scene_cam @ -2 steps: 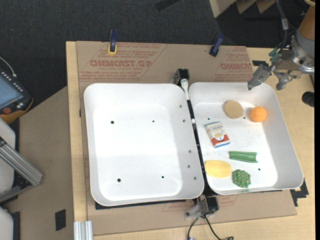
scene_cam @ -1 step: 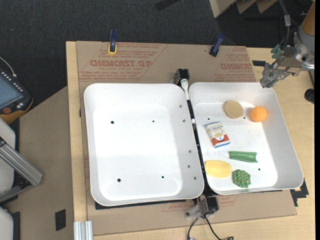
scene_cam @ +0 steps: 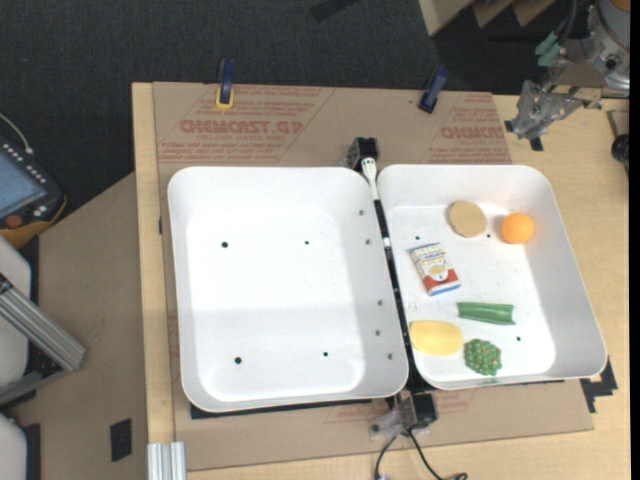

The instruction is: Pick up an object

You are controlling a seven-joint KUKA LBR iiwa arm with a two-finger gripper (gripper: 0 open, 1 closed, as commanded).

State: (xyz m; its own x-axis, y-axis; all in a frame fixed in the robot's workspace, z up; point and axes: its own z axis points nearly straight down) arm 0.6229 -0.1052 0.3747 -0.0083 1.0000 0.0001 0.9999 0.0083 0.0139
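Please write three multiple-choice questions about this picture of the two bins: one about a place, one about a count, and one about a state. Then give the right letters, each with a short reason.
1. Where is the orange ball?
A. In the right bin, near its far right corner
B. In the left bin
C. On the cardboard in front of the bins

2. How many things lie in the right bin?
A. Three
B. Six
C. Nine

3. How is the pincer placed?
A. Down among the things in the bin
B. Raised beyond the bin's far right corner, touching none of them
C. Resting in the left bin

Answers: 1 A, the ball sits beside the tan disc. 2 B, ball, disc, small carton, green pod, yellow lemon, green cluster. 3 B, it hangs outside the rim.
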